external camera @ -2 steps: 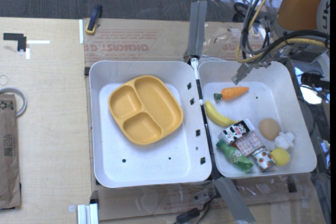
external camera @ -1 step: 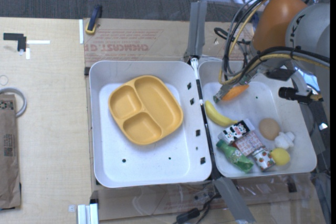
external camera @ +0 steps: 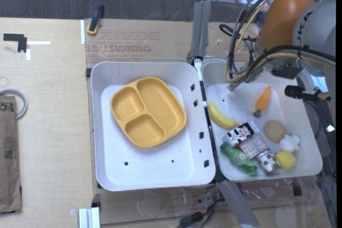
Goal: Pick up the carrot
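The carrot (external camera: 263, 99), orange with a small green end, lies in the right bin (external camera: 315, 165) near its back middle, its green end pointing toward the front. My gripper (external camera: 235, 83) hangs over the back left part of that bin, up and to the left of the carrot and apart from it. The grey arm with its orange band (external camera: 284, 14) comes in from the upper right, with cables looping around it.
A banana (external camera: 223, 116), a beige ball (external camera: 274, 131), a white piece (external camera: 289, 142), a lemon (external camera: 286, 159), a green item (external camera: 239, 160) and small printed packets (external camera: 252, 144) crowd the right bin's front. The left bin (external camera: 101, 168) holds a yellow divided plate (external camera: 148, 111).
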Motion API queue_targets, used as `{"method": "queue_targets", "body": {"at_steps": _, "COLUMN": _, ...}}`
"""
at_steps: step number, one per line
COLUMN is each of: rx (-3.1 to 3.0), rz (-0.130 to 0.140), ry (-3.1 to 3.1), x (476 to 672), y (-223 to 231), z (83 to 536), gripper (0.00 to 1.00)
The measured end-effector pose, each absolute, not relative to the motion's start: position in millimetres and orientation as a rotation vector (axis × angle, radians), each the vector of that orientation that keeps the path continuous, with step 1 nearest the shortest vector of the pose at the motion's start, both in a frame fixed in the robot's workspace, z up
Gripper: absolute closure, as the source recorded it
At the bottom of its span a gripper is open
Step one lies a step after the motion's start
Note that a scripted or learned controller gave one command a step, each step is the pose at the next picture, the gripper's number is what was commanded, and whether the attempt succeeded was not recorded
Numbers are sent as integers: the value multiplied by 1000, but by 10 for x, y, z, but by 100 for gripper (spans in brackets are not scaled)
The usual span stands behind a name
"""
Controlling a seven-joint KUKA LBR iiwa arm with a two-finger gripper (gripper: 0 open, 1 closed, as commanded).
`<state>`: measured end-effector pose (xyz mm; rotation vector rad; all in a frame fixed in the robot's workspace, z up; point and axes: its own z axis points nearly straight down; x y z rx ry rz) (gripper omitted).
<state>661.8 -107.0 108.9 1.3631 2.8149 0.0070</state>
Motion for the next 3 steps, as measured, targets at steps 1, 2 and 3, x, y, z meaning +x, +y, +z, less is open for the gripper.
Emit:
{"method": "queue_targets", "body": {"at_steps": 1, "rx": 1365, "rz": 6, "ry": 2819, "x": 6610, "y": -1063, "z": 1084, "gripper": 0}}
{"method": "queue_targets", "body": {"at_steps": 2, "rx": 1041, "rz": -1, "ry": 2958, "x": 6357, "y": -1526, "z": 1668, "gripper": 0}}
{"method": "queue_targets", "body": {"at_steps": 3, "rx": 761, "rz": -1, "ry": 3044, "x": 6224, "y": -1977, "z": 926, "gripper": 0}}
